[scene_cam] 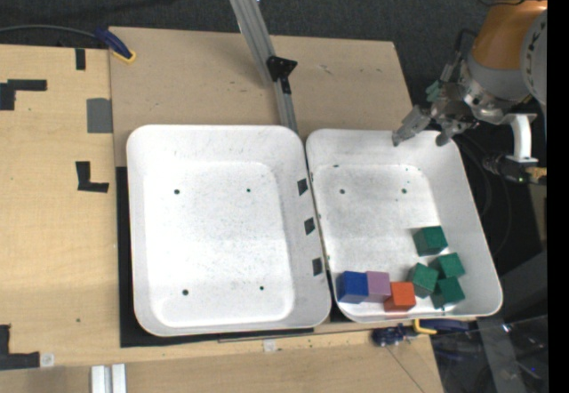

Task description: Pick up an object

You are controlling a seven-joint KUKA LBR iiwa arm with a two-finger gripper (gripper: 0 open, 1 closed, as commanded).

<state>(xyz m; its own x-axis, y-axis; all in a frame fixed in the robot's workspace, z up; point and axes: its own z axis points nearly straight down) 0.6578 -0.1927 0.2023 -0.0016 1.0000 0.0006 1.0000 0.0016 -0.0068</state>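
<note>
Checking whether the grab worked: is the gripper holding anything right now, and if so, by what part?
Nothing is held. The gripper hangs over the far edge of the right bin, and the blocks lie at its near end.

Two bins side by side on the bench (pixel 53 204): left bin (pixel 142 204) at frame centre-left, right bin (pixel 471 213) just beside it, rims touching. Blocks clustered in the right bin's lower right corner: a row of three blocks (pixel 378 286) along the lower wall, touching one another; right of these, a huddle of three blocks (pixel 440 280); one lone block (pixel 430 239) slightly above (apart from the huddle). Gripper (pixel 425 126) over the right bin's upper right rim, arm (pixel 507 36) behind it at upper right. Slanted pole (pixel 253 18) from top centre down to between the bins.
</note>
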